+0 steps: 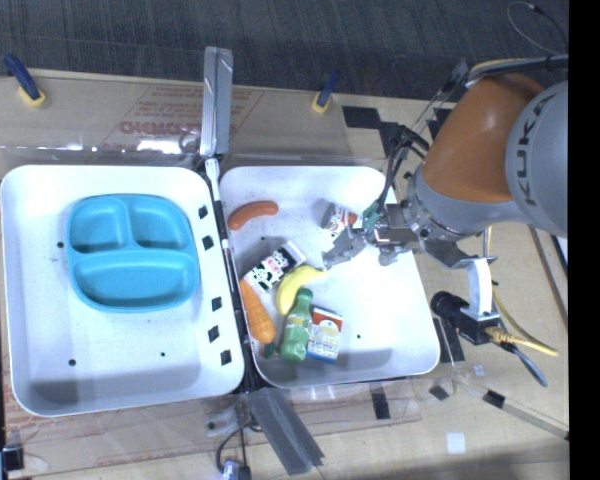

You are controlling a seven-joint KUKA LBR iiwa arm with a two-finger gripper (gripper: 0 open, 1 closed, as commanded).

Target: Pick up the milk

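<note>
The milk (272, 268) is a small carton with black and white cow patches. It lies in the middle of the right bin (400, 340), tilted, with its right side against the banana (298, 284). My gripper (346, 236) hangs low over the right bin's upper right part, to the right of the milk and a little above it in the view, with a gap between them. Nothing shows held in it. The grey arm with its orange band (480, 133) reaches in from the right.
A sausage (253, 213) lies at the right bin's top left. A carrot (259, 311), a green bottle (296, 330) and a small red and white box (325, 336) crowd below the milk. The left bin (40, 368) holds a blue divided plate (133, 250).
</note>
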